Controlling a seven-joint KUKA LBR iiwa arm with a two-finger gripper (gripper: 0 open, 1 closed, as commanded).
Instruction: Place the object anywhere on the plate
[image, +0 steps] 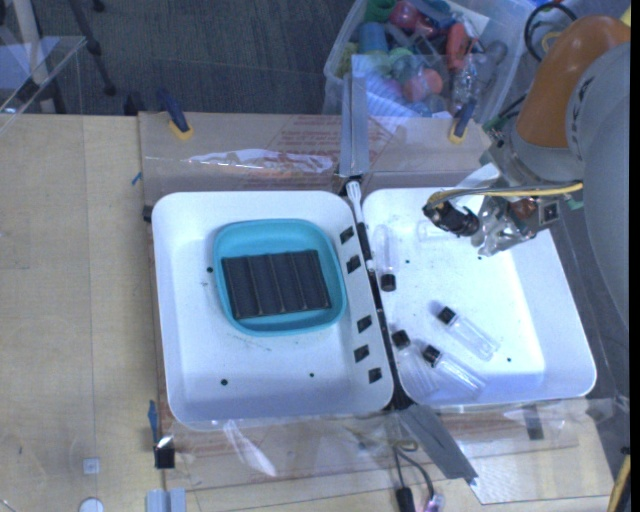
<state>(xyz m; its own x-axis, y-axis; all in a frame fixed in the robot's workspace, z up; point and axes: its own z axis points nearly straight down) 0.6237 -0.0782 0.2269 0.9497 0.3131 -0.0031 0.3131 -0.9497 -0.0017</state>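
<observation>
Item: one grey arm (600, 110) with an orange band, reaching in from the right and hanging its pincer (487, 228) over the far part of the right bin (560, 370); whether the pincer is wide, narrow or carrying anything cannot be told, the tip being a tangle of dark and metallic parts against the white floor. Item: two clear vials with black caps, the likeliest candidates for the object, lying in the right bin toward its near edge, one vial (466, 330) angled toward the bin's middle and the second vial (448, 368) just beside it, nearer the front edge; both are lying flat and well apart from the pincer. Item: a teal plate (228, 245) sitting in the middle of the left bin (190, 390), with a dark ribbed insert (275, 284) covering its centre. Handling note, as judgement: the picking step is looking not yet done; a good attempt is calling for descending squarely over one vial's body, closing across its narrow width, not along its length, since a clear round tube is likely to roll or slip, then lifting clear of the divider (368, 300) between bins before crossing to the plate.
</observation>
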